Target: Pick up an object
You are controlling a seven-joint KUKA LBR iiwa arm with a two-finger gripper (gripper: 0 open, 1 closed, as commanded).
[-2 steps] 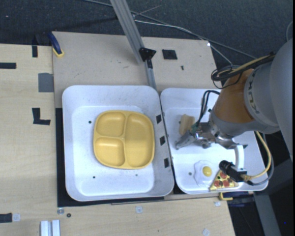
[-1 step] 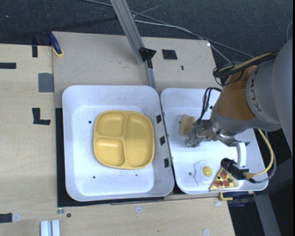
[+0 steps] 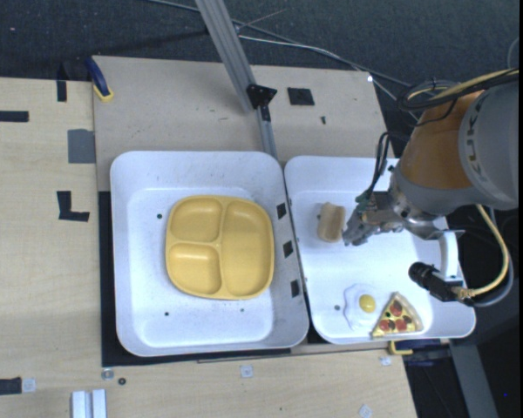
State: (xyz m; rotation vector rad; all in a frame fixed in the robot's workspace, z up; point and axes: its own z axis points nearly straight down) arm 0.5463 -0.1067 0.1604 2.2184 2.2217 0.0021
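**Gripper low in the right bin, beside the bread piece**

Arm (image 3: 453,159) reaches in from the right, orange band above the wrist visible, wrist bent down over the right bin (image 3: 309,177). Gripper (image 3: 356,233) sits low over the bin floor near the bin's middle. It reads as a dark cluster from this angle; whether it is parted or closed, cannot tell. Nothing can be made out in its grasp.

Bread piece (image 3: 331,222), tan and blocky, lies on the bin floor just to the camera-left of the gripper. The two look very close; contact cannot be confirmed from this view.

Other contents of the right bin, toward the near edge: toy fried egg (image 3: 363,305), white with a yellow yolk, and a toy pizza slice (image 3: 397,315) with red toppings just beside it on its right. Both are well apart from the gripper.

Left bin (image 3: 126,233) carries a yellow divided plate (image 3: 220,246) with three compartments, lying flat near the middle.

Both bins rest side by side on the counter (image 3: 35,259). A yellow cable (image 3: 503,251) loops off the arm at the right.
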